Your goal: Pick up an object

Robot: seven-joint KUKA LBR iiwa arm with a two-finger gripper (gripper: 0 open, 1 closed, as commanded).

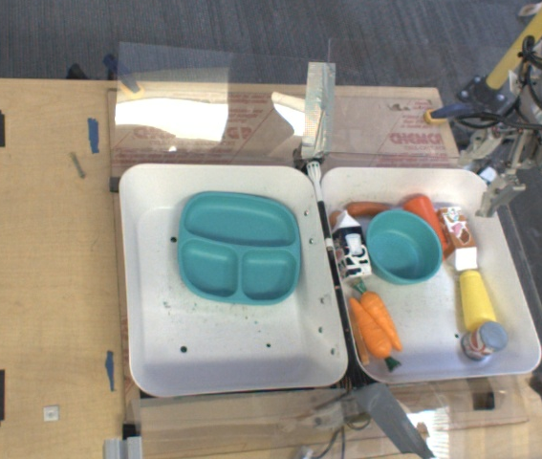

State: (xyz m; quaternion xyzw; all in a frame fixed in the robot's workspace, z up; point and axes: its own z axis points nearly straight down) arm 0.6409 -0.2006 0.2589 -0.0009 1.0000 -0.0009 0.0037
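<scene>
Gripper (496, 197): at upper right, hanging over the top right corner of the right bin (524, 299); grasp state impossible to tell, nothing seen held.
Arm (531, 103): reaching in from the right, partly out of frame.
Left bin (146, 285): holds a teal divided plate (239, 247), well apart from the gripper.
Right bin contents: teal bowl (403, 245) near the middle; yellow bottle (478, 309) along the right side; carrot (376, 325) at lower left; small black and white bottle (351, 249) just left of the bowl; orange pieces and a small packet above the bowl, hard to make out.
Progress: nothing lifted yet, by the look of it; choosing, descending, closing and raising all left.
Likely target: yellow bottle, nearest the gripper.
Bottle axis: long axis runs roughly top to bottom of the view, lying flat, cap end toward the bottom edge.
</scene>
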